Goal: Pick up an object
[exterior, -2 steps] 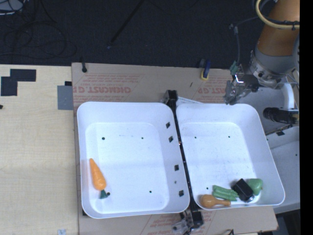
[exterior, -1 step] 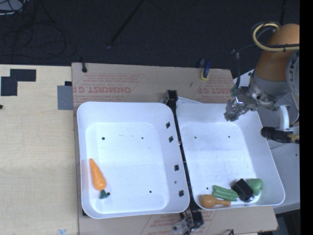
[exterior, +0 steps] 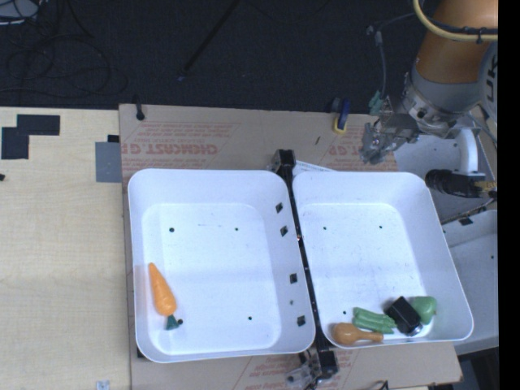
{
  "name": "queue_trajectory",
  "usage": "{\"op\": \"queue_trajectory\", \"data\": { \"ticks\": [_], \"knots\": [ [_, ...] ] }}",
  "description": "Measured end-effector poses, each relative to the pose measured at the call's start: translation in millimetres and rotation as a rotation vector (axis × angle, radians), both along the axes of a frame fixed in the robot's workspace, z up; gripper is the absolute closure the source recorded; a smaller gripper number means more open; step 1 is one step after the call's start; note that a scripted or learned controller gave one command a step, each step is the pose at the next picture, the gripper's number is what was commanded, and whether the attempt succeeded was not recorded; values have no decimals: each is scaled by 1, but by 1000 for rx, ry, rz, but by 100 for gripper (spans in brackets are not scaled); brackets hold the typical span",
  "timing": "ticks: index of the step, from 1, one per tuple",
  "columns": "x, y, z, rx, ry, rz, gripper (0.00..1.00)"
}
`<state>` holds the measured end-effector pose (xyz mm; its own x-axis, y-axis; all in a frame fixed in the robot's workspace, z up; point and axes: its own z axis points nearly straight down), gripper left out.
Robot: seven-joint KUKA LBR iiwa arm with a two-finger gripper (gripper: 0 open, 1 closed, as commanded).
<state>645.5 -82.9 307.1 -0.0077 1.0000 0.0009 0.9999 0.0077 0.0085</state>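
While the grey arm with its smooth orange band sits at the upper right, its metallic end effector [exterior: 380,143] hangs above the cardboard just beyond the far rim of the right bin [exterior: 439,234]; whether it is spread or closed cannot be told at this blur. Both bins are shallow, glossy white plastic trays with rounded corners, side by side on a sheet of printed brown cardboard [exterior: 219,140] over the pale wood-grain surface [exterior: 57,250]. Inside the left bin [exterior: 134,242], near its front left corner, lies a tapered orange toy carrot [exterior: 162,291] with a small dark green top. At the right bin's front edge cluster a ridged green pod-like piece [exterior: 372,319], a boxy black block [exterior: 404,314], a rounded green lump [exterior: 424,305] and a smooth tan pear-shaped piece [exterior: 354,334].
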Motion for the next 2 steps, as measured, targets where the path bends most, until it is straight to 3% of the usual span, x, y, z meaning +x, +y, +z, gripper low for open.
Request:
{"op": "queue_trajectory", "data": {
  "ticks": [1,2],
  "knots": [
    [-19,-59,-32,-3,14,-13,100],
    [0,-7,-14,0,8,-3,100]
  ]
}}
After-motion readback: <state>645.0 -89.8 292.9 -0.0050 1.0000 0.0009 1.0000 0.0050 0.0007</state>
